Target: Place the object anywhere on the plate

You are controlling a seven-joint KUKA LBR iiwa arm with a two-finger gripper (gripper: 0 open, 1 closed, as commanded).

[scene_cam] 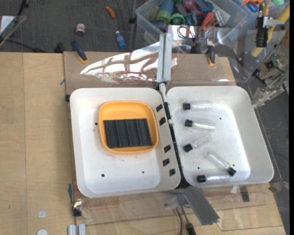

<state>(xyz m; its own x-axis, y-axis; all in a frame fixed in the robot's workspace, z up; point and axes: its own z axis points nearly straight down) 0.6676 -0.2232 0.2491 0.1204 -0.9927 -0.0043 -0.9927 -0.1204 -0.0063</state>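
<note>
Tubes: five clear black-capped vials (198, 106) loose in right bin (257, 137), 3 o'clock of orange plate (128, 109). End effector state: cannot tell. Grip mid-barrel of an isolated vial, release low over the plate.

We see a wooden bench (32, 137) bearing two white bins, left (87, 179) and right (257, 151), touching side by side.

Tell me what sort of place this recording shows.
Likely a robotics lab bench: two shallow white bins side by side, clear black-capped tubes as test objects, and a clear plastic tub of colourful oddments behind.
</note>
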